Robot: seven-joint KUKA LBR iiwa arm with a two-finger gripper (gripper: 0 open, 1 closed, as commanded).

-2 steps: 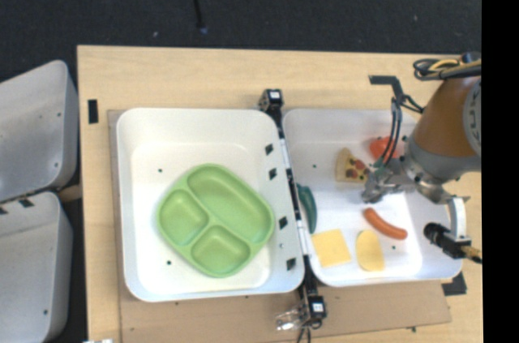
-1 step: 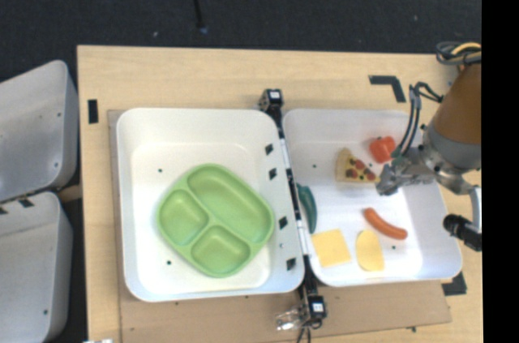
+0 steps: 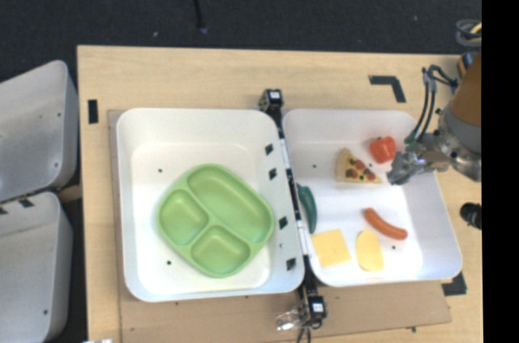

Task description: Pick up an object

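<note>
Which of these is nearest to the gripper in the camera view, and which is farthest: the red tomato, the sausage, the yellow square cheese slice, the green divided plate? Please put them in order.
Measured from the gripper, at the right bin's right side:
1. Red tomato, just up and left of it.
2. Sausage, below it in the same bin.
3. Yellow square cheese slice, lower left in that bin.
4. Green divided plate, in the left bin.

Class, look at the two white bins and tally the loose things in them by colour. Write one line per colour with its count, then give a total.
Green: 2, the divided plate and a dark green piece
Red: 2, the tomato and the sausage
Yellow: 2, the square slice and the oval piece
Mixed: 1, the pizza slice
Total: 7
</note>
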